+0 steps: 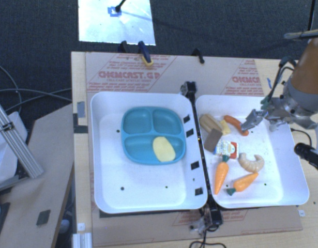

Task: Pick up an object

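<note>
The right bin [283, 190] holds several toy foods. There is a red sausage [234, 123], a tan bread piece [210, 122], a brown block [213, 139] and a small white carton [227, 149]. Nearer the front lie a pale shrimp [252, 162] and two carrots [221, 174] [244, 182]. My gripper [263, 122] hovers over the bin's back right part, open, with nothing between its fingers. Its left finger [251, 121] is close to the sausage's right end.
The left bin [112, 190] carries a blue divided plate [133, 138] with a yellow lump [163, 149] in its front right compartment. A black hinge strip [196, 138] runs between the bins. A metal frame [14, 138] stands off the bench at the left.
</note>
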`<move>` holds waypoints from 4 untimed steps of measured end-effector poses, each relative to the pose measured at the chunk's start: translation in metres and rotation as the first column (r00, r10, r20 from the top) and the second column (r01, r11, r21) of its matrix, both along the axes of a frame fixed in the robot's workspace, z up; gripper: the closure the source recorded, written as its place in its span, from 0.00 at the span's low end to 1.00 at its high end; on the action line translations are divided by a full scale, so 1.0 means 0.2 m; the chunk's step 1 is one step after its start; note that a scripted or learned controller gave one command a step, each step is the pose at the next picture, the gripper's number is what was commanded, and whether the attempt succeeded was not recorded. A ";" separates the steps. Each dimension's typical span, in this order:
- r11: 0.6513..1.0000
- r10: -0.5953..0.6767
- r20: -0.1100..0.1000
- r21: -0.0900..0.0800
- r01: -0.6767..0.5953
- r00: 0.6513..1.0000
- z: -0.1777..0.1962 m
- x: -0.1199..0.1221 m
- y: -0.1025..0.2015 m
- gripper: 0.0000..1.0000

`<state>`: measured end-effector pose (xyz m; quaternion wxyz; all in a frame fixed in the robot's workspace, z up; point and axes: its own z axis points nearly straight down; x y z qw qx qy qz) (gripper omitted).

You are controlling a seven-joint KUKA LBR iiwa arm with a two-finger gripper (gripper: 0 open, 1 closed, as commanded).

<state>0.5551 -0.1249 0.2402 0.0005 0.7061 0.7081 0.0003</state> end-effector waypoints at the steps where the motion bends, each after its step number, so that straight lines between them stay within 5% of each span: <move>1: 1.000 -0.002 -0.011 0.003 0.002 1.000 -0.49 -0.19 0.03 0.00; 2: 1.000 -0.003 -0.001 0.001 0.003 1.000 -0.79 -0.35 0.00 0.00; 3: 1.000 -0.002 0.002 0.000 0.002 1.000 -0.70 -0.34 0.00 0.00; 4: 1.000 0.005 0.006 0.001 -0.005 1.000 -0.54 -0.06 0.13 0.00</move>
